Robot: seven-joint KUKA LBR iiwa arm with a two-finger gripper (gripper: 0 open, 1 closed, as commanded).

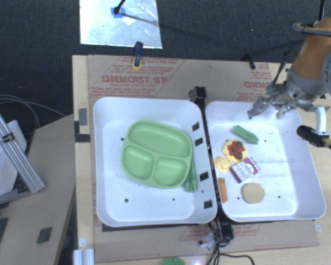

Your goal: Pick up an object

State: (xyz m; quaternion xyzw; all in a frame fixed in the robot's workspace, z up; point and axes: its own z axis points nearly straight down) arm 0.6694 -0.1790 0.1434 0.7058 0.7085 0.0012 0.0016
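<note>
Several toy foods lie in the right bin [303,164]: a green pod [245,134], a yellow pizza slice with red topping [235,148], a small yellow piece [222,163], a maroon and white packet [244,170], a round tan cookie [253,192] and an orange stick [222,190]. My gripper [266,112] hangs over the far rim of this bin, up and to the right of the green pod. Its two fingers stand apart, open, with nothing between them.
The left bin [107,197] holds a green divided plate [156,153], with a green leafy piece [191,178] at the plate's right edge. A black divider with clips [205,148] runs between the bins. A silver sheet [120,15] lies beyond the bench.
</note>
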